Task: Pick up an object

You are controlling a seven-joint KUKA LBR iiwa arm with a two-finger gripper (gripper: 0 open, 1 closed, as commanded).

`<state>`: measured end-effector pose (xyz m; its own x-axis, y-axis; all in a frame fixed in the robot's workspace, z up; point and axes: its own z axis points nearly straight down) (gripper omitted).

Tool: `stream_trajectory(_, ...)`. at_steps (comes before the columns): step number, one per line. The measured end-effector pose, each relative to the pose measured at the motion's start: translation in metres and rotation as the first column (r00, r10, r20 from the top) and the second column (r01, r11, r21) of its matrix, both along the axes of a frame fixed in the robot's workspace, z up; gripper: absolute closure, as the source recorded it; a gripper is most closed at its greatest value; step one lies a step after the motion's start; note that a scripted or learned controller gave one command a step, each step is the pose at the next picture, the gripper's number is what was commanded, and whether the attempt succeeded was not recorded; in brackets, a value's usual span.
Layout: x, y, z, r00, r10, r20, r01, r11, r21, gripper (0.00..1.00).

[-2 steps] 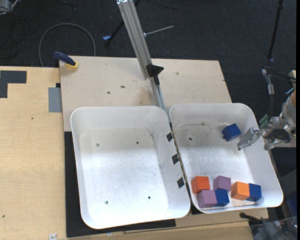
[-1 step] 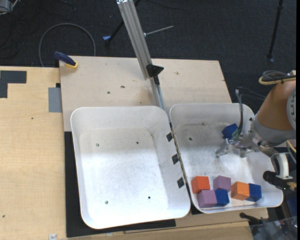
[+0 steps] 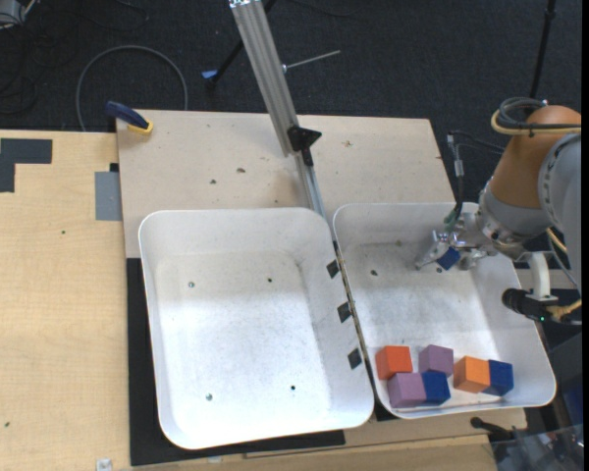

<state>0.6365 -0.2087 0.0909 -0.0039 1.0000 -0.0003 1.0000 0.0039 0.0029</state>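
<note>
**Right bin: claw high, blocks low**

At right of frame, over the upper part of the right bin [image 3: 373, 226]: grey arm with orange band, claw [image 3: 450, 251] hanging near the bin's far right wall. Something small and blue at the fingertips, too small to tell whether a block held or part of the claw itself. Claw state: cannot tell.

Toward the lower right of the frame, in the right bin's near corner: six blocks huddled together. Red block [image 3: 394, 360] leftmost, purple block [image 3: 436, 358] beside it, larger purple block [image 3: 405, 389] in front, blue block [image 3: 436, 388] touching it, orange block [image 3: 471, 372] and second blue block [image 3: 500, 376] at the right end. Cluster's long axis running left to right along the near wall. From the claw, blocks lying well apart, straight down the frame and slightly right.

Blocks: small cubes, matte, plain colours, packed edge to edge, little room for fingers between. Likely easiest pick: an end block, red or right-hand blue, with one free side.

Left bin [image 3: 177, 234] white, speckled.
</note>
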Motion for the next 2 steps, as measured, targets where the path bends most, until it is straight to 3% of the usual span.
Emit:
stream_trajectory(1,0.0312,-0.0006,-0.0001,1.000,-0.001,-0.001,0.001,1.000,0.000,0.00)
stream_trajectory(2,0.0303,0.0007,0.0096,1.000,0.004,-0.006,-0.004,1.000,-0.001,1.00)
